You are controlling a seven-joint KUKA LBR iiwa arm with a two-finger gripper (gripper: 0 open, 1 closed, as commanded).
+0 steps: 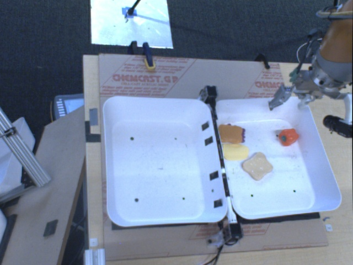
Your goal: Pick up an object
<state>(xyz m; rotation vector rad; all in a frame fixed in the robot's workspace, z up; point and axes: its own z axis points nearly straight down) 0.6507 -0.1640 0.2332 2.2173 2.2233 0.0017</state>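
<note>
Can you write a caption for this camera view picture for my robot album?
Robot's open pincer hovers above the right bin, near an orange toy.

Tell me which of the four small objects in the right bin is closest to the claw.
The small orange-red object, lying alone toward the right white bin's far right side, below the claw. The brown, yellow and tan pieces cluster farther left, by the divider.
</note>
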